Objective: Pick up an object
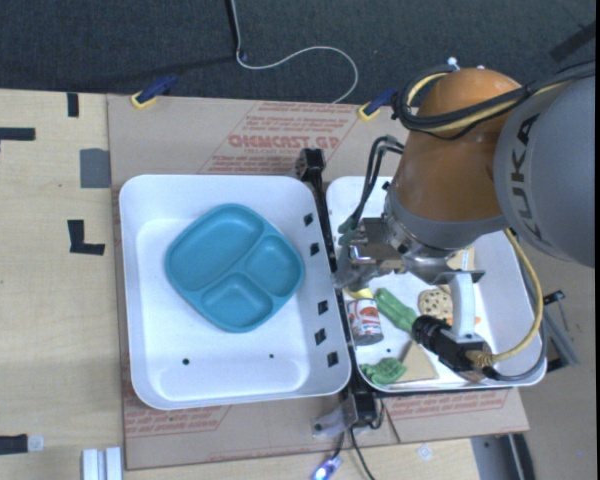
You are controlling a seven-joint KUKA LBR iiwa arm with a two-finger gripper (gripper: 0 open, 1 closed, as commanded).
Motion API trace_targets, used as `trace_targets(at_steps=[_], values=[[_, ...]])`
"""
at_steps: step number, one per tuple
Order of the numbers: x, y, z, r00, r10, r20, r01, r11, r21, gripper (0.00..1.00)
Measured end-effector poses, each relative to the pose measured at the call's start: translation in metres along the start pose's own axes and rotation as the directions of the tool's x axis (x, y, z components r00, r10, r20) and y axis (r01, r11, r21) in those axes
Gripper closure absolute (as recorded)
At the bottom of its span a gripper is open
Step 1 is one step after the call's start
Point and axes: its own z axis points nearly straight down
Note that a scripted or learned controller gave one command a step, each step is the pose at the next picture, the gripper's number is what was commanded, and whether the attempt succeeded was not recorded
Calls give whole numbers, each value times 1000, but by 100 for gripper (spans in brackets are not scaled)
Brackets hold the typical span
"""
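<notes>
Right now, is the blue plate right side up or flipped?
Right side up: the blue plate shows its three compartments facing up in the left bin.

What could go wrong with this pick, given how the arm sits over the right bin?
The gripper hangs over crowded items: a small can, a green piece and a spotted cookie-like piece lie close together, so it may nudge neighbours or grab none. It also works near the right bin inner wall, risking contact.
</notes>
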Motion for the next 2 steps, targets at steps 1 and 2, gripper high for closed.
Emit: trace_targets(at_steps=[1, 2], values=[[-6, 1, -127, 1000, 5, -1, -5, 1000, -20, 100], [24, 0, -179, 1000, 2, 0, -2, 1000, -12, 100]])
